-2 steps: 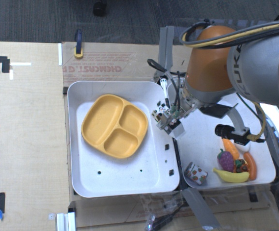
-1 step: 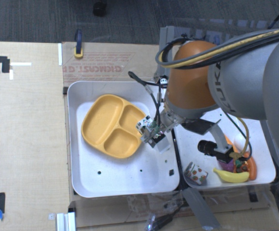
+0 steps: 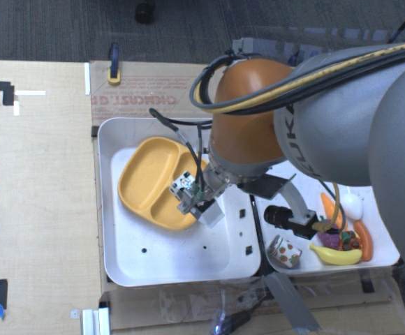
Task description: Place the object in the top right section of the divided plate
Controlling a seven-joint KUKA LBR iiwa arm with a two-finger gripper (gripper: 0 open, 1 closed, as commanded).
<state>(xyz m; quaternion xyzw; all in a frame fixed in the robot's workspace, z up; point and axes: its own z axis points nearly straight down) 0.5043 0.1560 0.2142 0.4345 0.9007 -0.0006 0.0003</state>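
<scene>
The hand hovers at the plate's four o'clock rim, presumably lining up a drop. I cannot tell whether it grips anything. Fruit lies in the bin at three o'clock.

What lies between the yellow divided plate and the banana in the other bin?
In the camera view, between the yellow divided plate and the banana: the pincer at the plate's right edge, bare white bin floor, and the bins' rims.

bench top pale wood laminate, left of view. brown cardboard sheet laid at its far edge, w/ reversed red print. blue-handled clamp on cardboard's far edge. floor dark grey carpet. black chair caster on carpet.
</scene>
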